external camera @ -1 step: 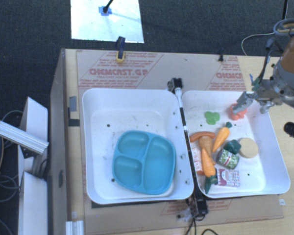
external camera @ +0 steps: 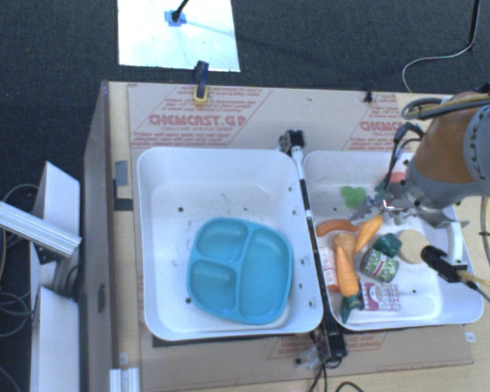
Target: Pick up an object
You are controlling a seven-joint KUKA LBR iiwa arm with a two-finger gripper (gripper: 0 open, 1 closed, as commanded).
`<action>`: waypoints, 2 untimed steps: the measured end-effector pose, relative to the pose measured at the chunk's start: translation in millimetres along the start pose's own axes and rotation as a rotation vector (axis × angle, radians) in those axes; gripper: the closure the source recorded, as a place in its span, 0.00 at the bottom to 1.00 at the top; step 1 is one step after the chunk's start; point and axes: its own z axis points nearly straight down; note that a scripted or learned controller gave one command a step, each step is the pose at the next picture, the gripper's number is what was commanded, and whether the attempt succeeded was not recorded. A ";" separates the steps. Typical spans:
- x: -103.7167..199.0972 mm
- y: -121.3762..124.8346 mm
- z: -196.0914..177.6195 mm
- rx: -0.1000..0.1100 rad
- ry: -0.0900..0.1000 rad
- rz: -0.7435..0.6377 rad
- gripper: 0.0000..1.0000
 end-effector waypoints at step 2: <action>27.4 73.8 15.2 0.009 0.003 -0.004 0.00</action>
